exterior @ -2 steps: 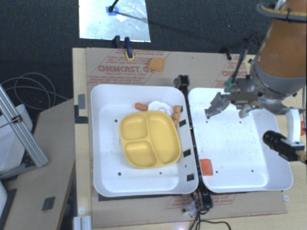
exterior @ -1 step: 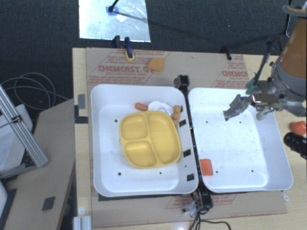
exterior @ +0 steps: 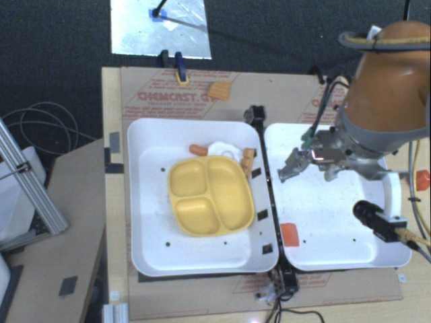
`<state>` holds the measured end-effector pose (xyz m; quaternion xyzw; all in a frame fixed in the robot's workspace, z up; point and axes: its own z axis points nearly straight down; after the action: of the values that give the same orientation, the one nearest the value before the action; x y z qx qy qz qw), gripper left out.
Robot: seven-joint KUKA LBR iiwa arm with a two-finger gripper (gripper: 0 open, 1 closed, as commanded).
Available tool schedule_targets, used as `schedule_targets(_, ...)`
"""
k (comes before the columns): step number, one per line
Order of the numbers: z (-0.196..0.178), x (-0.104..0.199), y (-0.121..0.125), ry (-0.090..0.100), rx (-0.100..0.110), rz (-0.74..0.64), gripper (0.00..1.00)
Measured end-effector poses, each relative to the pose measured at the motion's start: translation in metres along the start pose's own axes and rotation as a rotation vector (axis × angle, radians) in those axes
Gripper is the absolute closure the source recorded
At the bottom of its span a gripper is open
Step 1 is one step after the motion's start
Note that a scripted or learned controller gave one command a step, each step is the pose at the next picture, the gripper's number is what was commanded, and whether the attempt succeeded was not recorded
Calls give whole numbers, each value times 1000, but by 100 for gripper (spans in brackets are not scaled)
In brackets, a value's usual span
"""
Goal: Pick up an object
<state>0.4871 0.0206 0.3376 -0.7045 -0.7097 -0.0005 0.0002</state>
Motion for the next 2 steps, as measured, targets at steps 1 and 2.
schedule_targets(1, -95, -25, 0, -1, -12, 4, 0)
schedule_targets(2, -23, -57, -1, -2, 2, 10, 0)
